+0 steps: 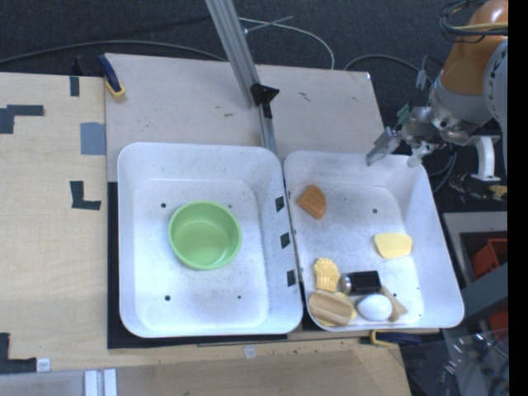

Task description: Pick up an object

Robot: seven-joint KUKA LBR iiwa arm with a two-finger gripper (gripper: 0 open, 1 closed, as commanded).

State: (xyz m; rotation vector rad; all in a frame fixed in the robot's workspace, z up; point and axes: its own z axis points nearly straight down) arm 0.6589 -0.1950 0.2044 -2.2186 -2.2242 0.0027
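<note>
Inside right bin (429, 221): six small items; left bin (132, 221): one green bowl (205, 235).

One fixed cam, high above bench, looking down at a slant. Both shallow white plastic bins (132, 221) fully in frame, side by side, centre-low. Near bench edge along bottom, dark floor w/ cables at far top. Grey-and-orange robot arm (470, 73) enters at right, far corner. Mid-distance, whole workspace visible.

We note a green bowl (205, 234), white speckled bins (140, 172), a yellow piece (393, 245), and an orange-brown piece (311, 201).
</note>
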